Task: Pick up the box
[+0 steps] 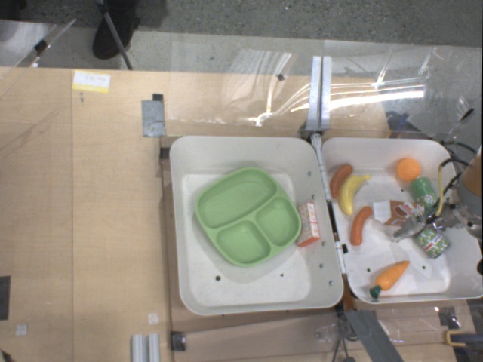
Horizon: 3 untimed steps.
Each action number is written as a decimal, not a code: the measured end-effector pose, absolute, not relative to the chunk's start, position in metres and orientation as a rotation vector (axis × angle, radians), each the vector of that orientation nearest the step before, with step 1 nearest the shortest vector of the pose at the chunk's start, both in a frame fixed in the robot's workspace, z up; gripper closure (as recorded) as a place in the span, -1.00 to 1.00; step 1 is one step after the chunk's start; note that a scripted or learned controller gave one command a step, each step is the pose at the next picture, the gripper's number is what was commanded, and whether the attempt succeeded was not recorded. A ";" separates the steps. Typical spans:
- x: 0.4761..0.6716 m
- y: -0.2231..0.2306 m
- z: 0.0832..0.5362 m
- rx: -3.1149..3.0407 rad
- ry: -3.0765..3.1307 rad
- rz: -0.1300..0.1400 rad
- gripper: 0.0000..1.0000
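Note:
The box (309,222) is small and white with red-orange markings. It lies in the left bin (249,296), between the right rim of the green divided plate (247,216) and the bin's right wall. My gripper (407,228) hangs over the right bin (434,289), well to the right of the box, among the toy foods. It sits just left of a green can (432,241), and nothing shows as held in it. The arm comes in from the right edge.
The right bin holds two sausages (340,179) (360,225), a banana (349,191), an orange (408,169), a second green can (423,192) and a carrot (390,276). A metal divider post (321,96) stands behind the bins. Bare wooden bench lies to the left.

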State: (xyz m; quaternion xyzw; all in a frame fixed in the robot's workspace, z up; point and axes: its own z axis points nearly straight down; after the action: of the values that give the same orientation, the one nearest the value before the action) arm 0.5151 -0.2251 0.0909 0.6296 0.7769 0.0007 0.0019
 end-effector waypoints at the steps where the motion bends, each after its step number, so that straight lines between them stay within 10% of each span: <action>1: 0.596 -0.200 0.092 2.499 1.896 0.005 -1.00; 2: 0.616 -0.130 0.092 2.697 1.628 -0.020 -1.00; 3: 0.613 -0.131 0.100 2.697 1.640 -0.038 1.00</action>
State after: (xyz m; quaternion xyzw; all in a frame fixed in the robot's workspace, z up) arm 0.6135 -0.1313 0.1000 0.8542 0.5197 -0.0120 -0.0075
